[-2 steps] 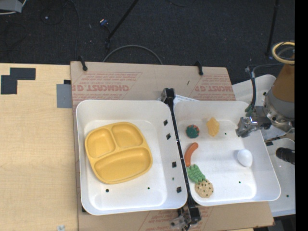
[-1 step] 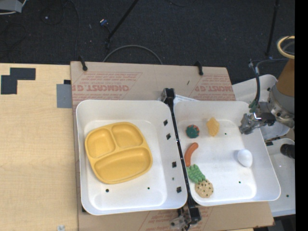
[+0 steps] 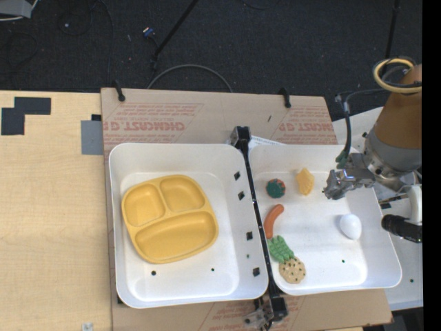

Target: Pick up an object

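Bench: wooden top beneath a cardboard sheet (image 3: 207, 116) carrying two white bins, dark floor behind
Objects: your candidates lie in the right bin (image 3: 372, 271): yellow piece (image 3: 304, 181), dark green-red ball (image 3: 276, 187), orange sausage shape (image 3: 273, 218), white egg (image 3: 350, 225), green leafy piece (image 3: 280, 248), cookie (image 3: 293, 270)
Gripper (image 3: 335, 185): over the right bin's far right part, just right of the yellow piece; nothing visibly held; you cannot tell its opening
Left bin (image 3: 131, 281): holds a yellow divided tray (image 3: 169, 216)
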### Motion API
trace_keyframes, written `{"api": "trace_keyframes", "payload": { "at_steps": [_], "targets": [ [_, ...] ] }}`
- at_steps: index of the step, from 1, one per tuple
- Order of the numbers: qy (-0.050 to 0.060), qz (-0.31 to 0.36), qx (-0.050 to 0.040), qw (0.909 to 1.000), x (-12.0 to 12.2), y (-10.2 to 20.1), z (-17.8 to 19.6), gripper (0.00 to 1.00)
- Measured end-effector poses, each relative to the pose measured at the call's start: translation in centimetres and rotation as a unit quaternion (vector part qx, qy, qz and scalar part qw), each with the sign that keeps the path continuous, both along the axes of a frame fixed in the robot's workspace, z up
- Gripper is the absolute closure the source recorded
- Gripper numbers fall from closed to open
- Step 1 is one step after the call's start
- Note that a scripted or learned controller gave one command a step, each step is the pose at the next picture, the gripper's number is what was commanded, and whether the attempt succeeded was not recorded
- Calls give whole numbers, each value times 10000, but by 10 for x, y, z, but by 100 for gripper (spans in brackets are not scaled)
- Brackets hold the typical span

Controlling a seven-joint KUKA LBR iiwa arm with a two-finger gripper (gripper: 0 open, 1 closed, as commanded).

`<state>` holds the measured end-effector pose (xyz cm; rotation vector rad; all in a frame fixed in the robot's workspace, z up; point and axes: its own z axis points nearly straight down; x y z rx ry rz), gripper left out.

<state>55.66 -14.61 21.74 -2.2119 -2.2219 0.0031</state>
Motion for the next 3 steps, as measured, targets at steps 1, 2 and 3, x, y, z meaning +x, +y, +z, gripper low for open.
{"api": "trace_keyframes", "payload": {
  "at_steps": [1, 2, 3],
  "targets": [
    [-2, 2, 1, 10000, -6, 48, 8, 100],
    [4, -2, -2, 10000, -9, 98, -3, 100],
    [-6, -2, -15, 10000, -5, 150, 5, 100]
  ]
}}
